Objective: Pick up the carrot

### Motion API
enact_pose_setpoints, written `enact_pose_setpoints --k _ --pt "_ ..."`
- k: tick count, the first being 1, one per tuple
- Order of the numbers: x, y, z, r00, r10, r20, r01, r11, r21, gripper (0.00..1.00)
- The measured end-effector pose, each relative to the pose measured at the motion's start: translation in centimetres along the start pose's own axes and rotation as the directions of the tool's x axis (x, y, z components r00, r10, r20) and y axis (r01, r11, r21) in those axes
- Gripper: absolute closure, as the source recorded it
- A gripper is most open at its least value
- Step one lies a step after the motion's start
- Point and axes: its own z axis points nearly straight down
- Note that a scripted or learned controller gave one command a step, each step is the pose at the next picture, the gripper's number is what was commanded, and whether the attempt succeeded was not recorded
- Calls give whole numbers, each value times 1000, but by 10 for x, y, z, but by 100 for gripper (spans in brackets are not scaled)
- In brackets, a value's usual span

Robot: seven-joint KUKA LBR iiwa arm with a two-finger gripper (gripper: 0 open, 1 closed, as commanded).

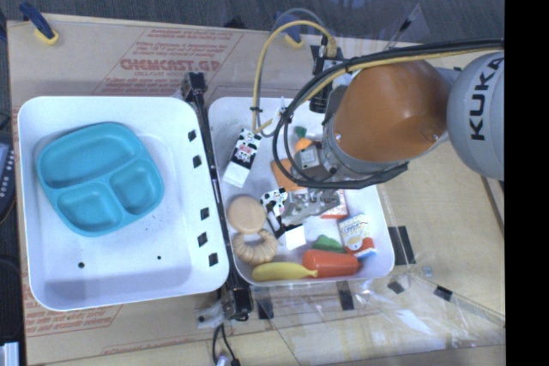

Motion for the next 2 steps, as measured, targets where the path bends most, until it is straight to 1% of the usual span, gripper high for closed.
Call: enact_pose_setpoints --k 1,2 --pt "4 2 3 1000 5 -2 -5 1000 -7 0" --pt "40 -57 46 1000 21 -2 -21 1000 -11 0"
